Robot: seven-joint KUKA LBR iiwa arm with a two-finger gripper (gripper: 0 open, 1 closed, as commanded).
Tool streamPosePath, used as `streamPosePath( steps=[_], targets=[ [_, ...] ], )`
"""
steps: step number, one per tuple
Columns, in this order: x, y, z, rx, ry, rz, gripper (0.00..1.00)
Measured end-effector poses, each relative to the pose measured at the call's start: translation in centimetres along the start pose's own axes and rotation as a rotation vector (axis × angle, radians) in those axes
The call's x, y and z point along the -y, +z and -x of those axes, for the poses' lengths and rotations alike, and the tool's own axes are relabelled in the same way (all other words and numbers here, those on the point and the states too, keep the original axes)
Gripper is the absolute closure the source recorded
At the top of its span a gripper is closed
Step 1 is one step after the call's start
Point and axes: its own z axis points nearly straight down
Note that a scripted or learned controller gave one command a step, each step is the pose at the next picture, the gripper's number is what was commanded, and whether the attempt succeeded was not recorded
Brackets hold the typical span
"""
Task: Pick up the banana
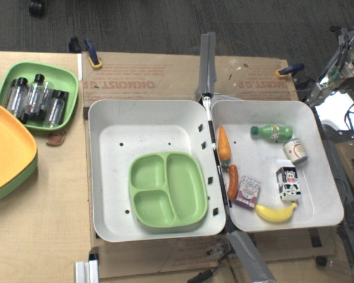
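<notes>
Camera view shows the banana [276, 212] lying sideways near the front of the right bin [324, 158], by a small milk carton [288, 183], and my pincer's state I cannot tell

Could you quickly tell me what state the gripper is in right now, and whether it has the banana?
Gripper: at the view's right edge, beyond the bins; state cannot be told.
Banana: lying in the right bin, not held.

Metallic arm hardware [341, 63] with thin trailing cables.
</notes>
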Motion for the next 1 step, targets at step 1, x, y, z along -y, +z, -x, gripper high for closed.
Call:
streamPosePath(
  steps=[1],
  targets=[
    [-1.89, -2.08, 0.60, 0.002, -0.042, 0.001, 1.00]
  ],
)
